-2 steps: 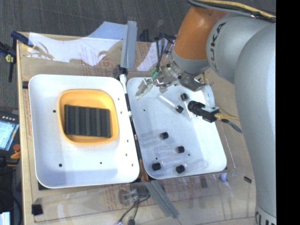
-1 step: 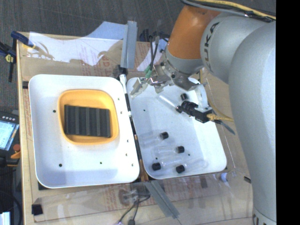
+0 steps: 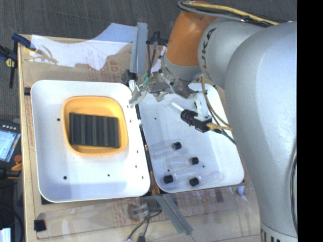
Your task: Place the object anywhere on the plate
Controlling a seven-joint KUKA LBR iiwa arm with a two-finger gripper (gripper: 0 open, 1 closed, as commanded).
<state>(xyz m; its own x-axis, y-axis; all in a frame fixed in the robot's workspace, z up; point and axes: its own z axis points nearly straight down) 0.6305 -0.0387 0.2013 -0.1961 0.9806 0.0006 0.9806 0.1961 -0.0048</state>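
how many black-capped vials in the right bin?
4 vials, by caps, in the right bin: one mid-bin, one right of it, two near the front. The arm may hide more.

A dark grey, finely ribbed carpet floor fills the top of the view, behind a pale wooden worktop. White sheets of paper and a piece of brown cardboard lie on the worktop's far side. A blue-tipped tool rests at the far left corner. At the left edge, a small device with a lit bluish screen sits off the worktop. Grey metal bars and thin cables lie along the near edge. The light is even and bright.
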